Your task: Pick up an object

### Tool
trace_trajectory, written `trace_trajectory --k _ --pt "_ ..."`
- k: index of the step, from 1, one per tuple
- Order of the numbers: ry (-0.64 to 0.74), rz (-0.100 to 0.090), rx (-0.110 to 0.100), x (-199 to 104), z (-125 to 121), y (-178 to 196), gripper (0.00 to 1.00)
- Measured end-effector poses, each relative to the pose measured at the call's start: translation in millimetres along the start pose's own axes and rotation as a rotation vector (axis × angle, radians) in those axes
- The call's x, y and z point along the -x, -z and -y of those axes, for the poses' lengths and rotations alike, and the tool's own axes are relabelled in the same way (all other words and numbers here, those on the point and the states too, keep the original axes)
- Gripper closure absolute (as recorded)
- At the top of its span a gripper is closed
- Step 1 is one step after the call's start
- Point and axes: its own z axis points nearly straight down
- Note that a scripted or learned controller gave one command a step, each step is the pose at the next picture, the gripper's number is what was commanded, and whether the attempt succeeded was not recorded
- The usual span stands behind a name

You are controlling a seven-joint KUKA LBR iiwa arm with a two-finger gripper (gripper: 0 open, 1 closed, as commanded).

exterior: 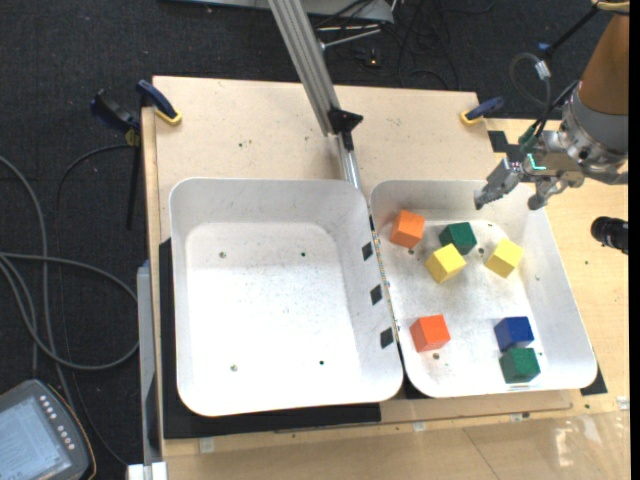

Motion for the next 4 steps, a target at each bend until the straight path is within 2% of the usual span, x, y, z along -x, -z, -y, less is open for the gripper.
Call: trace_trajectory --k 2,3,4 --pt "-0.004 -0.001 -0.005 -0.6 10.8 -90.1 0.00" --pt "-0.001 -0.001 -0.005 -5.6 4.3 -137.8 0.00" --pt "-0.003 0.000 0.001 -4.8 3.2 -124.4 1.00"
